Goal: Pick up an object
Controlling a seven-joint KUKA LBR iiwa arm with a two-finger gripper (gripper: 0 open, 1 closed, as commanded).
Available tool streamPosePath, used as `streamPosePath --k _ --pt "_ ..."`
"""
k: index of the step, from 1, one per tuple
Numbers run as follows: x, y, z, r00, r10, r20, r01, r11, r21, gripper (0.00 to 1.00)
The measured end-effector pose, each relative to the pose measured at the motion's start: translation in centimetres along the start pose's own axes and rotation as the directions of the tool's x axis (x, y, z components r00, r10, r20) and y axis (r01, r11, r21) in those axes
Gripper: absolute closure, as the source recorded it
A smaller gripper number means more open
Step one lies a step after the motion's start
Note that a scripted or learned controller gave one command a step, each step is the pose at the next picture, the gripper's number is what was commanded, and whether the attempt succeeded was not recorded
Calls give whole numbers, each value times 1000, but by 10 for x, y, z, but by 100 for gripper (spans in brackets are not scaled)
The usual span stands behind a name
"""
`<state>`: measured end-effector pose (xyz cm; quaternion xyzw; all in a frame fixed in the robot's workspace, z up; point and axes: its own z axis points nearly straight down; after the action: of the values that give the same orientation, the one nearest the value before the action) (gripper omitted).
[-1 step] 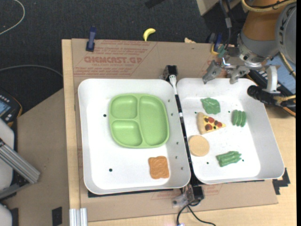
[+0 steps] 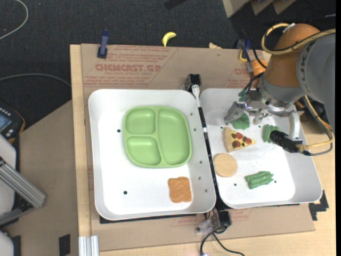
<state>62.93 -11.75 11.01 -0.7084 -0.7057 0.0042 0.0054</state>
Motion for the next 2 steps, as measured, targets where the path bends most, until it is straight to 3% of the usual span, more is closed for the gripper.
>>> streamPosePath --k 1,2 --pt "3 -31 28 1000 -2 -1 2 1000 -6 0" --pt "3 -28 15 1000 -2 2 2 1000 -15 100"
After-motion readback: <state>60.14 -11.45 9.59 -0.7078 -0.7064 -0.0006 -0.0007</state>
